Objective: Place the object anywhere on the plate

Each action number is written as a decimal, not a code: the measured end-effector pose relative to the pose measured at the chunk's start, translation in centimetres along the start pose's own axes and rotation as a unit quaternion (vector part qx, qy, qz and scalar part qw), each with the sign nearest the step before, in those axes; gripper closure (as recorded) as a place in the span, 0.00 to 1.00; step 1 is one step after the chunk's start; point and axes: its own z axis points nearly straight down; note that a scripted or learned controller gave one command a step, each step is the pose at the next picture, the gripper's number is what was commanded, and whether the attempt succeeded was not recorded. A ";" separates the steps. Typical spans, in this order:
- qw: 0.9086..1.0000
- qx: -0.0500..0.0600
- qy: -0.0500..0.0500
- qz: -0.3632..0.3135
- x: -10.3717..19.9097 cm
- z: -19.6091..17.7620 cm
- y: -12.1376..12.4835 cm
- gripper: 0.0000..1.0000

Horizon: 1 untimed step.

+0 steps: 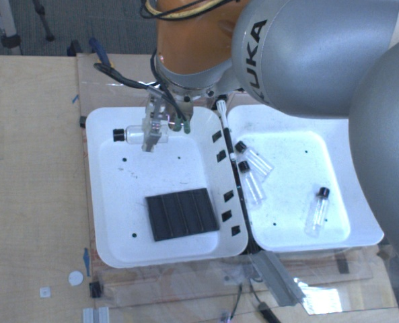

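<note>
A black ridged plate (182, 214) lies flat in the front part of the left bin (105, 247). A clear vial with a black cap (128, 136) lies on its side near that bin's back left corner, cap pointing left. My gripper (155, 133) reaches down at the vial's right end, and the vial's clear body runs up to it. The grey arm with its orange band (192, 25) looms above the back of the left bin and hides part of the bin's back wall.
Three more clear vials with black caps lie in the right bin (360, 234): two close together at its left side (256, 161) (251, 184) and one toward the right (318, 210). A row of black clips lines the divider (227, 173) between the bins.
</note>
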 end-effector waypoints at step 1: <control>0.999 0.002 0.003 0.044 1.1 1.9 -0.2 1.00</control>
